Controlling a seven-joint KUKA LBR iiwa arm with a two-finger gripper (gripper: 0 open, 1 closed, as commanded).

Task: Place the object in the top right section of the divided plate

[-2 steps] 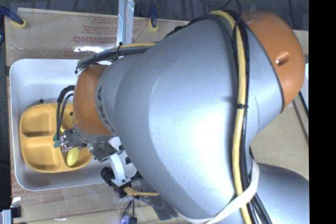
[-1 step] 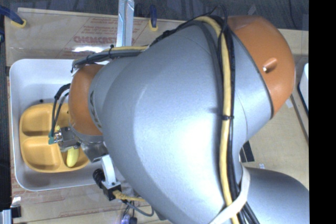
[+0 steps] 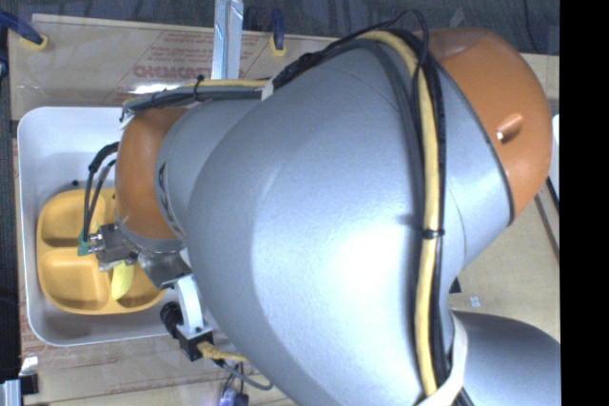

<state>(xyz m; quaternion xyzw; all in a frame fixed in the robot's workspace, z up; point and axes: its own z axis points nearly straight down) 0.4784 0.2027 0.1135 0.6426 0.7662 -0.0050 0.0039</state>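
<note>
A yellow divided plate (image 3: 59,225) lies in the left white bin (image 3: 57,124), toward its front left. My gripper (image 3: 119,254) hangs low over the plate's right side, below the orange wrist band (image 3: 143,176). A small pale yellow-green object (image 3: 122,281) shows right under the gripper, over the plate's lower right part. Whether it is held or resting on the plate I cannot tell. The wrist hides the plate's right edge.
My grey arm (image 3: 324,233) covers the middle and right of the view, hiding the right bin. Behind the bins lie a brown printed board (image 3: 171,52), an upright metal post (image 3: 227,33) and a blue clamp (image 3: 27,31). Cables (image 3: 205,352) hang near the bin's front edge.
</note>
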